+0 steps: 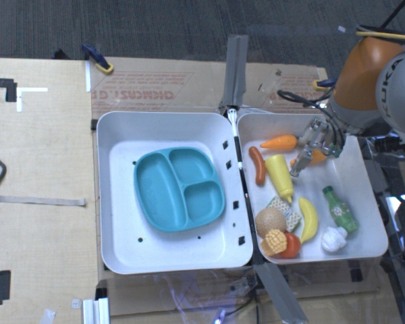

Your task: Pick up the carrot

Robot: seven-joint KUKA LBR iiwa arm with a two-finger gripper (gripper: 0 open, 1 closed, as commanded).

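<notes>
The orange carrot (279, 142) lies at the back of the right bin (364, 181), pointing left, close to the far wall. My gripper (304, 158) hangs low in that bin just right of the carrot's thick end, tilted down and to the left. A second small orange piece (315, 156) sits right against the gripper, partly hidden by it. I cannot tell whether that piece is held or just beside it. The carrot itself lies free on the bin floor.
The right bin also holds a red sausage (258, 165), a yellow bottle (279, 176), a banana (309, 219), a green bottle (340, 210), a white lump (333, 239) and several foods at the front. A teal divided plate (181, 189) lies in the left bin (115, 201).
</notes>
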